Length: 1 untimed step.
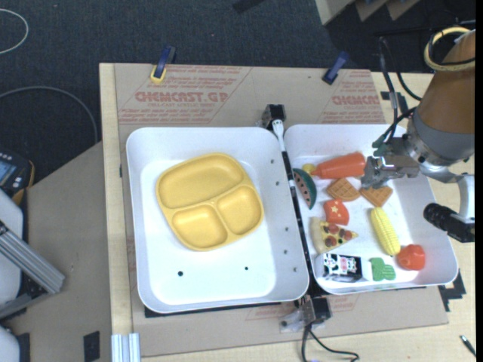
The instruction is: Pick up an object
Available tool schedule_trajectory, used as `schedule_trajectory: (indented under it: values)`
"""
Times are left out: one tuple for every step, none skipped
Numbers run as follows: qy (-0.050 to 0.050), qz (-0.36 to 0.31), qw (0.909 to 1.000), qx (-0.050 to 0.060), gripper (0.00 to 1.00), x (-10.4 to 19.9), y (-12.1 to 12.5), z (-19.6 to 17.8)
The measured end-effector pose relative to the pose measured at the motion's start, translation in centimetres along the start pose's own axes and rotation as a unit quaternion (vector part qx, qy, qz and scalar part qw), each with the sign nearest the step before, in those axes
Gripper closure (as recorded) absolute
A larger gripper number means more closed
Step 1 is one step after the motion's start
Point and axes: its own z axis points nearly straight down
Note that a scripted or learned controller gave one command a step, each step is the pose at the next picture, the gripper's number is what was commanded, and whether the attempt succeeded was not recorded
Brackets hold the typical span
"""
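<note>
Gripper (pixel 375 170) at the end of the grey arm (pixel 445 119) hung low inside the right bin (pixel 445 266), and whether it was open or closed could not be told; nothing could be seen held in it. Everything below is placed relative to that right bin.

Just beside it on the left sat the left bin (pixel 151 225), holding only a yellow divided plate (pixel 209 200), probably kept bare as a drop-off area. All the toy food lay crowded inside the right bin, which would explain why the arm reached there.

At its upper middle lay an orange carrot (pixel 339 164), with a watermelon slice (pixel 305 186) against the left wall. A waffle piece (pixel 343 190) and a second brown piece (pixel 377 196) lay right at the gripper, the likeliest targets. Lower came a corn cob (pixel 386 231), a pizza slice (pixel 336 236), a strawberry (pixel 336 212), a black and white carton (pixel 342 266), a tomato (pixel 411 257) and a small green piece (pixel 382 269)
</note>
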Motion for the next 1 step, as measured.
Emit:
schedule_trajectory:
  values:
    - [0.001,-0.001,1.0000,0.000,1.00,6.14,1.57,0.04]
